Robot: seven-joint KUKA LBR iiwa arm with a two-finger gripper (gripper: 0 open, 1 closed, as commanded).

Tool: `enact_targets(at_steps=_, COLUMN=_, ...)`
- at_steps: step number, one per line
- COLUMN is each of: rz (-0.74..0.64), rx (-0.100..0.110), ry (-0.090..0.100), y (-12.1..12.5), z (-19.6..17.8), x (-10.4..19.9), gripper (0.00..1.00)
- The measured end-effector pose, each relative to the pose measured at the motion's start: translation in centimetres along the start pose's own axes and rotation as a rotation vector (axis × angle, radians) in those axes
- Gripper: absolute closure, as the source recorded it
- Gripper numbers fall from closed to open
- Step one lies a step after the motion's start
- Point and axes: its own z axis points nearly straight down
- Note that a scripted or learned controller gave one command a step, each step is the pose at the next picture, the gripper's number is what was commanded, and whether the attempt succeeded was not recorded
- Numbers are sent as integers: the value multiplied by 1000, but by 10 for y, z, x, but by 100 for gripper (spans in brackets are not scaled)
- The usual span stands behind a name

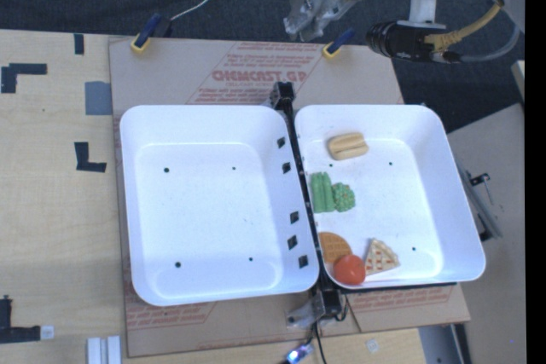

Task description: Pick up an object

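Observation:
The right bin (pixel 433 183) holds several toy foods. A tan bread roll (pixel 347 146) lies near its far left. A green leafy piece (pixel 330 193) rests against the left wall. At the near left corner sit an orange round piece (pixel 332 245), a red tomato (pixel 348 269) and a tan wedge with red marks (pixel 381 256), close together. My gripper (pixel 312 20) hangs high beyond the far edge of the bins, above the cardboard sheet and well clear of every object. I see nothing hanging from it.
The left bin (pixel 205 209) stands beside the right one, joined by a black divider (pixel 292 183). Both rest on a cardboard sheet (pixel 247 77) held by blue and yellow clamps (pixel 147 32). A black cable (pixel 200 0) runs at the back.

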Motion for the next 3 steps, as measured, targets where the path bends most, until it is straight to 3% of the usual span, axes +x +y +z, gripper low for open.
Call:
enact_targets(at_steps=1, rz=-9, rx=14, ry=0, y=-2, z=-4, x=6, gripper=100)
enact_targets(at_steps=3, rz=-10, rx=16, ry=-1, y=-1, z=-23, x=7, gripper=100)
